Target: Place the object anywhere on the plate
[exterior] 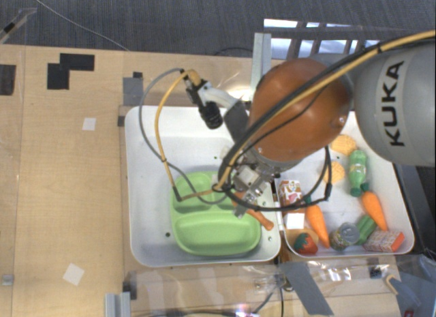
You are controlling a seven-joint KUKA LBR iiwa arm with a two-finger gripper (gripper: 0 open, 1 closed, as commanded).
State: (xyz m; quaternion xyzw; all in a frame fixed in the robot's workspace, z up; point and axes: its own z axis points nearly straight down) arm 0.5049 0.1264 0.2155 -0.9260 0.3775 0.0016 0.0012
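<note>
Arm: you see the grey arm (392, 104) reaching in from the right, its orange band (300, 108) hanging over the seam between the two bins.
Gripper: you find the gripper (246, 203) low over the left bin, at the plate's right edge.
Grip: you can see a thin orange carrot (262, 219) at the fingertips, one end under the gripper and the other pointing toward the bin's near right corner; the fingers look closed on it, though cables partly hide them.
Plate: the green plate (214, 230) lies in the near half of the left bin (146, 193), closer to its right wall; it has a smaller back compartment and a larger front one.
Carrot place: you see the carrot over the plate's right rim, about where the two compartments meet; you cannot tell whether it touches the plate.
Right bin: the right bin (402, 203) holds toy food. Along its far side you see a corn cob (344, 146) and a green bottle (357, 170); near the middle two more carrots (317, 222); by the left wall a small carton (291, 191); along the near edge a tomato (306, 243), a can (345, 235) and a pink box (383, 241).
Cables: yellow and grey cables (158, 131) loop across the left bin's far half.
Bench: the wooden bench (61, 200) lies to the left of the bins.
</note>
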